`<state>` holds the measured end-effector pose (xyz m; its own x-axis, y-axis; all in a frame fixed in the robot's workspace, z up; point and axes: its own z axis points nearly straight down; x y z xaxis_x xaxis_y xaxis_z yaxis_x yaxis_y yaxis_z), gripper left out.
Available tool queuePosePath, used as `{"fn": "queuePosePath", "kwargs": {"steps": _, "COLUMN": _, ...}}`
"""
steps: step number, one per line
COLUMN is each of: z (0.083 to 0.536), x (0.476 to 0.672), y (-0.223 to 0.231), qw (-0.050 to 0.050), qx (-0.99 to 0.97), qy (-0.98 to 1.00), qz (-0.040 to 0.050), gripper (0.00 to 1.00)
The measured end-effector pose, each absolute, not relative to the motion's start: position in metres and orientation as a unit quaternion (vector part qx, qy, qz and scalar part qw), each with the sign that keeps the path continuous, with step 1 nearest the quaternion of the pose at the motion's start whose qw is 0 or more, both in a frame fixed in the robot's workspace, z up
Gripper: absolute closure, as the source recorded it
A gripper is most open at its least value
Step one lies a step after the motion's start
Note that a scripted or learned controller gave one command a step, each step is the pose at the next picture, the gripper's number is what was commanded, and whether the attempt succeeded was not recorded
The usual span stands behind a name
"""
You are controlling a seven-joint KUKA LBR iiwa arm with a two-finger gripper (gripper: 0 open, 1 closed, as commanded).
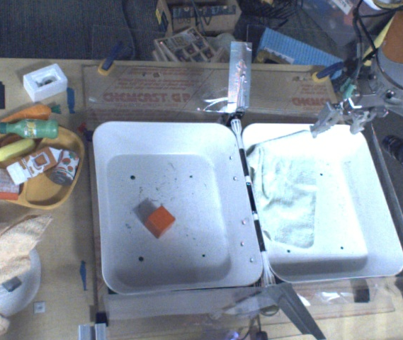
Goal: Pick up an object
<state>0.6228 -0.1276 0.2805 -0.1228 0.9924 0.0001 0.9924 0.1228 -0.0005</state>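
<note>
One gripper, at the far right corner of the right bin, above its rim; metal fingers angled down-left, whether spread or pressed together impossible to tell. Nothing visibly between them. Just below and left, a crumpled white cloth lying in the right bin's left half. Well apart, in the left bin, a small orange cube resting near the middle of the floor, untouched. Farther left on the table, a yellow bowl with a green bottle and other small items.
</note>
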Motion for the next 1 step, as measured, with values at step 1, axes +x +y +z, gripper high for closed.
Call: {"fn": "queuePosePath", "kwargs": {"steps": 1, "z": 0.1886, "x": 0.5940, "y": -0.0472, "qw": 0.000, "qx": -0.684, "qy": -0.730, "qz": 0.0002, "gripper": 0.00}}
